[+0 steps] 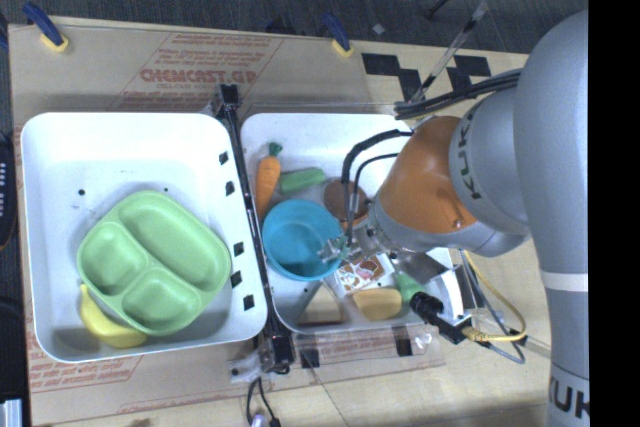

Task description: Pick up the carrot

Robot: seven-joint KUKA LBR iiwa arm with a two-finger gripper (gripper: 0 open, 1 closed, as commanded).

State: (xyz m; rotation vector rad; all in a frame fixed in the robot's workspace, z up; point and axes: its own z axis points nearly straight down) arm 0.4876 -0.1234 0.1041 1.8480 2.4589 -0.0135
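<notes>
The orange carrot with a green top point(267, 181) lies in the right white bin point(300, 127), along its left wall toward the far end, long axis running near to far with the green tip pointing far. Just right of the carrot's far half lies a pale green elongated piece point(301, 180), close beside it; contact cannot be confirmed. Near side of the carrot sits a round blue plastic bowl point(297, 238), its rim just beside the carrot's near end. The grey arm with the orange band point(430, 185) reaches in from the right and covers the middle and right of this bin. The gripper point(345, 250) sits low at the bowl's right rim, well apart from the carrot. Jaw spread cannot be told: the wrist and cabling hide the fingers, and nothing is visibly pinched between them. Near the gripper lie a small printed packet with red markings point(362, 272), a pale yellow block point(377, 303) and a small green piece point(408, 283). The left white bin point(60, 130) holds a light green divided plate with three compartments point(153, 260), resting tilted over a yellow object point(103, 324) at its near-left edge.
</notes>
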